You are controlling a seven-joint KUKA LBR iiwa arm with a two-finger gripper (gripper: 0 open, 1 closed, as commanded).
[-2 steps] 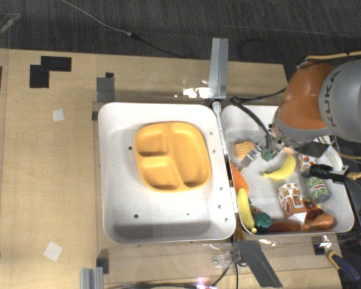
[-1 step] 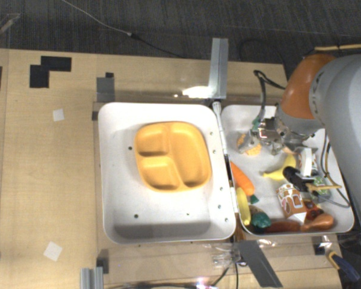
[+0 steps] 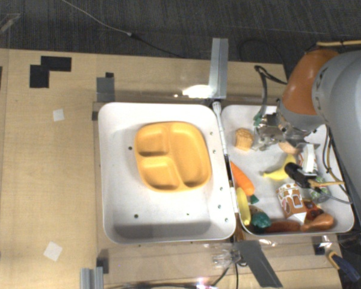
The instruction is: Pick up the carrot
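The carrot (image 3: 242,179) is orange with a green end and lies slantwise along the left wall of the right bin (image 3: 228,114), below a tan bread-like piece (image 3: 244,139). My gripper (image 3: 266,135) hangs over the upper middle of that bin, up and to the right of the carrot and apart from it. Its tip is a dark metal cluster under the grey arm with the orange band (image 3: 304,83), close beside the tan piece. Nothing can be made out held in it.
The left bin (image 3: 117,221) holds a yellow divided plate (image 3: 170,155). Around the carrot lie a banana (image 3: 275,173), a yellow piece (image 3: 243,208), a teal item (image 3: 262,220), a brown sausage (image 3: 283,226) and a white-and-orange item (image 3: 290,198). A metal post (image 3: 219,71) stands behind the bins.
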